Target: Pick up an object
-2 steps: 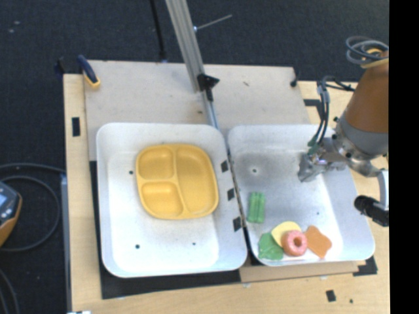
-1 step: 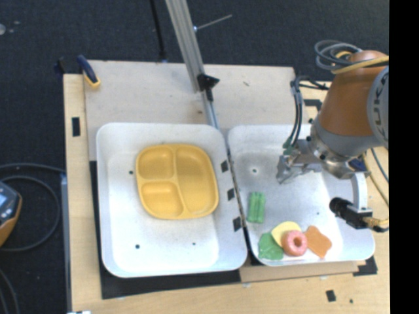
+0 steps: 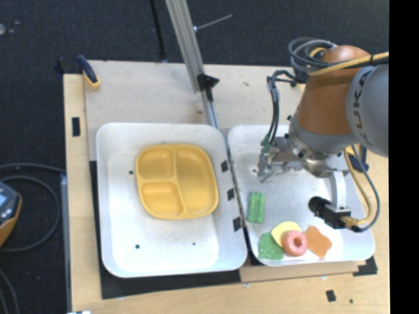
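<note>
Hovering over the right shallow white plastic bin [image 3: 298, 195], the grey KUKA arm with its orange band [image 3: 330, 103] is reaching in from the right, its two-finger gripper [image 3: 267, 165] hanging at the bin's far left part; how wide it is standing is impossible to tell at this angle, and nothing is showing in its grasp. Sitting in the left white bin [image 3: 118, 241] is a yellow three-compartment plastic tray [image 3: 177, 180]. Lying at the right bin's near edge is a cluster of toy food: a flat orange slab [image 3: 319, 241], a yellow round piece [image 3: 283, 229], a leafy green lump [image 3: 269, 247] and a pink ring doughnut [image 3: 295, 243], the doughnut touching its neighbours. Lying apart, just nearer than the gripper, is a small green ridged block [image 3: 255, 207]. Judging by this layout, the arm is doing best by targeting that isolated block, aligning across its narrow sides and descending squarely.
</note>
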You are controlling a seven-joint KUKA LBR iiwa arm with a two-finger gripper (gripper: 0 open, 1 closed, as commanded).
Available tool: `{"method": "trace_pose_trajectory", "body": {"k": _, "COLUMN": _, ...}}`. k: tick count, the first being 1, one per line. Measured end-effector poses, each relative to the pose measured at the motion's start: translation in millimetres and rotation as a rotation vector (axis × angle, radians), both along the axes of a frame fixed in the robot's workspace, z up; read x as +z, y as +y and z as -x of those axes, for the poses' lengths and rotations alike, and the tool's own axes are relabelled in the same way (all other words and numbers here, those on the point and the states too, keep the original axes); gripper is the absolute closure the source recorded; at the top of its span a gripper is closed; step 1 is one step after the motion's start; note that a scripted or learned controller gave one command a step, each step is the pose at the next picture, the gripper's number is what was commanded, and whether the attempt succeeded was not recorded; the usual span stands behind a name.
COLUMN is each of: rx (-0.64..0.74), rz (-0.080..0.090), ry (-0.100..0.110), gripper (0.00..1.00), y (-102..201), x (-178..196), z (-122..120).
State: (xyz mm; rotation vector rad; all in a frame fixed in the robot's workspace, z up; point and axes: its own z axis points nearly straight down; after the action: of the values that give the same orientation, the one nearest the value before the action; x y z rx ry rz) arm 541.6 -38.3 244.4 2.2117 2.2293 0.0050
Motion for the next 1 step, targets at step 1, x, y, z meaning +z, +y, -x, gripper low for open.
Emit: {"method": "trace_pose_trajectory", "body": {"k": 1, "rx": 0.001, "rz": 0.0, "ry": 0.001, "gripper": 1.0, "y": 56.2, "x": 7.6, "z": -0.2}}
